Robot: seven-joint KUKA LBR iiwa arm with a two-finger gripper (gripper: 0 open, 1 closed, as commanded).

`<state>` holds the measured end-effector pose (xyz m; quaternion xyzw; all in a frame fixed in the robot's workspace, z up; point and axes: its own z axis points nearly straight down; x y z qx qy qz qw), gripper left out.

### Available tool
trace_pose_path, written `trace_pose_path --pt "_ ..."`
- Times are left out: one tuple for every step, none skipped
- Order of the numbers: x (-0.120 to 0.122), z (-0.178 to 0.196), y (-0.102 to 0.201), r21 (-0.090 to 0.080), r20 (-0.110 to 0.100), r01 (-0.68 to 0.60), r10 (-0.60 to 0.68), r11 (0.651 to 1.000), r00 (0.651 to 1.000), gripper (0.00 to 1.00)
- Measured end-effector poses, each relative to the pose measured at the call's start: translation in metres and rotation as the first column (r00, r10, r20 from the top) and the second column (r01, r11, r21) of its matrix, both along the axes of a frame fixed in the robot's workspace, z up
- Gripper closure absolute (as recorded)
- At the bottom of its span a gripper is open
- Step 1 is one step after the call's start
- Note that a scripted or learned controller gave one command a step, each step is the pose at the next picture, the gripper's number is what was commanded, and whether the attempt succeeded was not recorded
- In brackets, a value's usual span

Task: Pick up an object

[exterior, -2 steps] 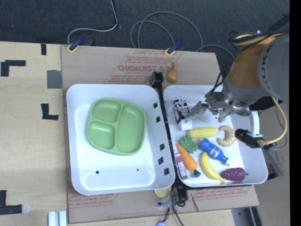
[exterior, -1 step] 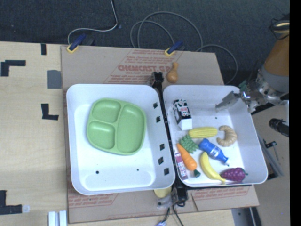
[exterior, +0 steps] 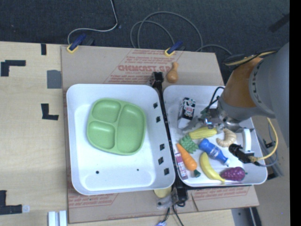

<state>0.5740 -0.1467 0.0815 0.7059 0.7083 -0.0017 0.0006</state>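
The right bin [exterior: 256, 178] holds several toy foods: a corn cob [exterior: 202, 133], a blue bottle [exterior: 213, 150], a banana [exterior: 209, 168], a carrot [exterior: 187, 157], purple grapes [exterior: 233, 173], a tan peanut-like piece [exterior: 228, 137], a black-and-white carton [exterior: 188, 109] and a pink stick [exterior: 180, 164]. My gripper [exterior: 210, 121] reaches down into this bin from the right, just above the corn cob and right of the carton. Its tips are dark and partly hidden under the wrist.
The left bin [exterior: 80, 175] holds a green divided plate [exterior: 116, 126]. A tan pear-shaped toy [exterior: 172, 73] lies on the cardboard behind the bins. Cables loop across the dark floor at the back. The grey arm [exterior: 263, 86] covers the right bin's far right corner.
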Motion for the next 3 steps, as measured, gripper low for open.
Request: trace_pose_path --pt "0.053 0.003 0.047 -0.001 0.004 -0.002 0.002 1.000 1.000 0.00" --pt "0.082 0.003 0.046 -0.001 -0.003 0.002 -0.002 1.000 1.000 0.00" --pt "0.082 0.012 0.046 -0.001 -0.003 0.003 -0.003 1.000 1.000 1.00"
